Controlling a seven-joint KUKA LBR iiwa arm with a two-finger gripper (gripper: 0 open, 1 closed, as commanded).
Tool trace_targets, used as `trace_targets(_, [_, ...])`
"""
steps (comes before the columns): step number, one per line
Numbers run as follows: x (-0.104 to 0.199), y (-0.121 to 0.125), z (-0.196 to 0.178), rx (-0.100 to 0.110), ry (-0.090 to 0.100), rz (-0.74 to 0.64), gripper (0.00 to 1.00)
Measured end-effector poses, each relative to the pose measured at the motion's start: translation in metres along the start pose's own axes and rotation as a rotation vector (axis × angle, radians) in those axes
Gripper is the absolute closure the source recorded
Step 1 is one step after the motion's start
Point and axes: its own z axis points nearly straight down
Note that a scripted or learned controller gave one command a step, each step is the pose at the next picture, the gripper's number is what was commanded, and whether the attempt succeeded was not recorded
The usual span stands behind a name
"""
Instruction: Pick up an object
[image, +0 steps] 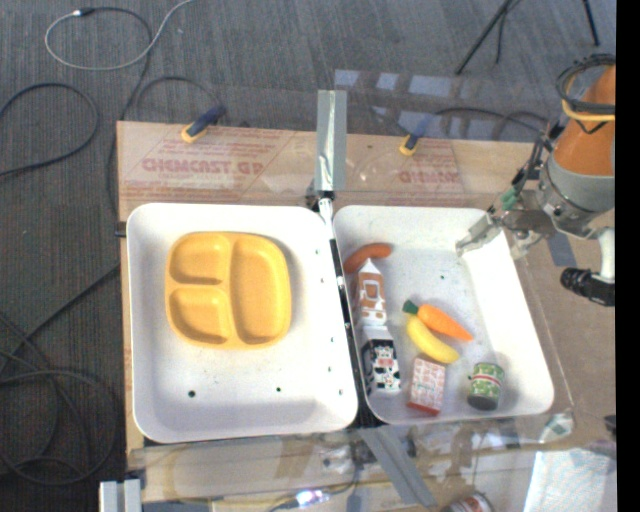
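Observation:
The right bin (520, 300) holds several small objects: a brown sausage (368, 254), a white and orange carton (371, 292), an orange carrot (443, 320), a yellow banana (432, 342), a black and white carton (380, 366), a red and white box (427, 386) and a green can (486, 385). My gripper (492, 240) hangs over the bin's far right corner, up and to the right of the carrot. Its fingers stand open with nothing between them.
The left bin (150, 400) holds a yellow divided plate (230, 288). A metal strip (326, 140) runs back from the gap between the bins. Cables lie on the floor at the left.

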Motion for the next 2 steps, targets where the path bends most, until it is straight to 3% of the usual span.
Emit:
trace_targets(1, [0.008, 0.002, -0.078, 0.0, -0.004, 0.172, 0.0])
trace_targets(2, [0.004, 0.027, 0.044, 0.001, -0.004, 0.058, 0.0])
